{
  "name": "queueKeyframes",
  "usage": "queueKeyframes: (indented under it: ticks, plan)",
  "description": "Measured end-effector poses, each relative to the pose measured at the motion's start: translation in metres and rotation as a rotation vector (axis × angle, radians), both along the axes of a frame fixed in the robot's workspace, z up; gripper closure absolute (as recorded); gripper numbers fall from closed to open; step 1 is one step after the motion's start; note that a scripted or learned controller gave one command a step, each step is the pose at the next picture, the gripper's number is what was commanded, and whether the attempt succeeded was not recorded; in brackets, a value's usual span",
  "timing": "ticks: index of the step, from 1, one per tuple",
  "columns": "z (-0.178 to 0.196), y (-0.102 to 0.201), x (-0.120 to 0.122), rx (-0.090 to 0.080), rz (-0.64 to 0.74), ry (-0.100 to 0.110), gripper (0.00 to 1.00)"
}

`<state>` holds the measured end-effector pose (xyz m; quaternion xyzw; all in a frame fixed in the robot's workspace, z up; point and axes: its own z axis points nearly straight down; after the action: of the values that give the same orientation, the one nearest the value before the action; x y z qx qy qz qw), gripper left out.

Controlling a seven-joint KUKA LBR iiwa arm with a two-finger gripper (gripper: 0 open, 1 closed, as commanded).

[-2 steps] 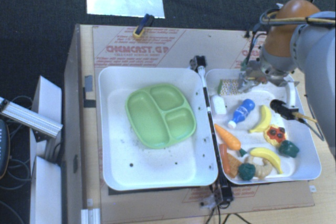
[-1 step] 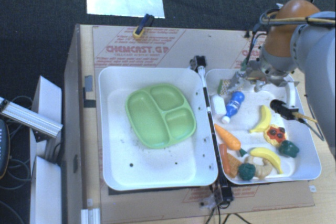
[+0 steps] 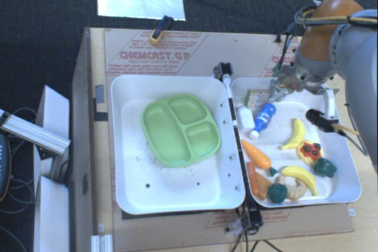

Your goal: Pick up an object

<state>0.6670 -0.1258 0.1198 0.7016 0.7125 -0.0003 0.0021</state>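
The gripper (image 3: 282,89) hangs over the far edge of the right bin (image 3: 349,185), just beyond a blue and white bottle (image 3: 264,118) that lies tilted on the bin floor. Whether it is released or clenched cannot be told, since the wrist hides its tips, and nothing is seen gripped. The grey arm (image 3: 354,50) comes in from the right, its orange band (image 3: 328,20) above the wrist, and runs out of view at the right edge. Near the bottle lie a white bottle (image 3: 245,118), a carrot (image 3: 256,154), two bananas (image 3: 295,134), a broccoli piece (image 3: 277,192) and some small toys too blurred to name. A patterned item (image 3: 255,97) beside the gripper is hard to make out. The left bin (image 3: 127,127) holds a green divided tray (image 3: 180,130)
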Motion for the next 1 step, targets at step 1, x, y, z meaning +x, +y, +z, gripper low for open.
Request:
queueKeyframes:
  ticks: [1]
  plan:
    - [-0.0001,0.0001,-0.0001,0.000,0.001,0.000,0.00]
